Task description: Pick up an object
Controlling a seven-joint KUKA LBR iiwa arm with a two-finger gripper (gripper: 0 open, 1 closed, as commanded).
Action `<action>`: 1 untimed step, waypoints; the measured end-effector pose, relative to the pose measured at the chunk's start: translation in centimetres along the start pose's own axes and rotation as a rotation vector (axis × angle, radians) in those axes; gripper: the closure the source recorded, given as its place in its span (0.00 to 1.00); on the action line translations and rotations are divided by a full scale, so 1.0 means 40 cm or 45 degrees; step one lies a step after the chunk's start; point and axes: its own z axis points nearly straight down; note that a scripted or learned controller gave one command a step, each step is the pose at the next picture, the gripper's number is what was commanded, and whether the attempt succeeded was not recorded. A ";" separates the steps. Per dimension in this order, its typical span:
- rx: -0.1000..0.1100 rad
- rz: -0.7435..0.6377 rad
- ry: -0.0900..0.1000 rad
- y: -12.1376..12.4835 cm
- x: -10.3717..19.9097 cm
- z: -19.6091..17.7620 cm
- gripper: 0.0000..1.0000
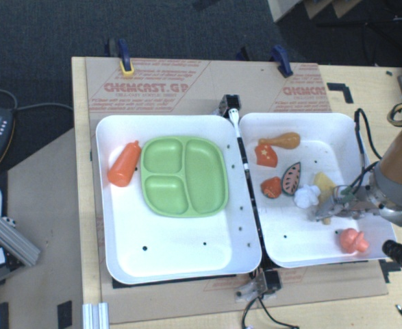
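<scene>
Low in the right bin [290, 252], the gripper [326, 210] hovers beside the white toy [307, 196], probably lining up a grasp, its jaws' spread impossible to tell

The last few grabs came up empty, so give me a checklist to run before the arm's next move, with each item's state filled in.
1. Gripper is over the right bin, where the small objects lie: ok.
2. A target sits close by: the yellow piece and the white piece are right next to the gripper: ok.
3. An object is seated in the gripper: cannot tell, the view is too blurred there.
4. Target stands apart from its neighbours: not ok, yellow and white pieces touch or nearly touch.
5. Pink object lies away from the gripper, toward the near wall: ok.
6. Green tray and orange carrot are in the left bin, out of the arm's way: ok.
</scene>
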 end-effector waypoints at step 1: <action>-0.009 0.001 -0.006 0.003 -0.003 -0.035 1.00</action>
